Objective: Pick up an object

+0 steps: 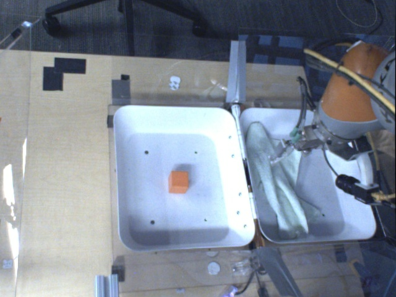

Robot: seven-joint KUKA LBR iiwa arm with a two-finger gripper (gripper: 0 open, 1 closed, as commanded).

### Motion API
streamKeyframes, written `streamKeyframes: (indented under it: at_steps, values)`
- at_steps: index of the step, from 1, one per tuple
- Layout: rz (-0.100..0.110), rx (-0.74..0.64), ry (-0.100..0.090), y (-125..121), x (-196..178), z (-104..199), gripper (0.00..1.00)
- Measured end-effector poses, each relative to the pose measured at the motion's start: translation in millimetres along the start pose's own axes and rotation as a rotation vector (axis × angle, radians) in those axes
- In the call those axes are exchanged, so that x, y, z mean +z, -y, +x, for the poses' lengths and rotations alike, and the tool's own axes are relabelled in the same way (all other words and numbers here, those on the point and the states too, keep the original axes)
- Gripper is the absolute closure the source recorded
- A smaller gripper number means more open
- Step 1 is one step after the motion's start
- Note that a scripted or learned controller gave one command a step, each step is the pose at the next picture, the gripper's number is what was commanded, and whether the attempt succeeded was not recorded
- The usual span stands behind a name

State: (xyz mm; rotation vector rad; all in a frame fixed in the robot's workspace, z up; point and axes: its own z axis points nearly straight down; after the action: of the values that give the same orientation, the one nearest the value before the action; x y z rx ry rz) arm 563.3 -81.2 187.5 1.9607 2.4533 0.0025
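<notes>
A small orange cube (179,182) lies near the middle of the left bin (133,129). A pale grey-green cloth (272,181) stretches along the left side of the right bin (346,228), from its far corner to its near wall. My gripper (291,146) hangs low over the upper part of that bin, right at the cloth's right edge. A fold of the cloth rises up to the gripper's tip. The grey wrist and orange band (349,91) stand above and to the right of it.
A metal divider post (237,73) stands behind the seam between the two bins. Black cables (356,189) trail from the wrist over the right bin's right side. An office chair base (127,2) sits on the floor beyond the bench.
</notes>
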Motion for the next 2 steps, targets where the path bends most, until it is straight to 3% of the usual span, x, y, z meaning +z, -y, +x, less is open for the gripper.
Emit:
streamKeyframes:
  at_steps: [1, 2]
  values:
    - [-0.006, -0.061, 0.002, 16.1, 91.0, -8.4, 0.0]
    - [-0.01, -0.062, 0.002, 14.4, 79.9, -7.9, 1.0]
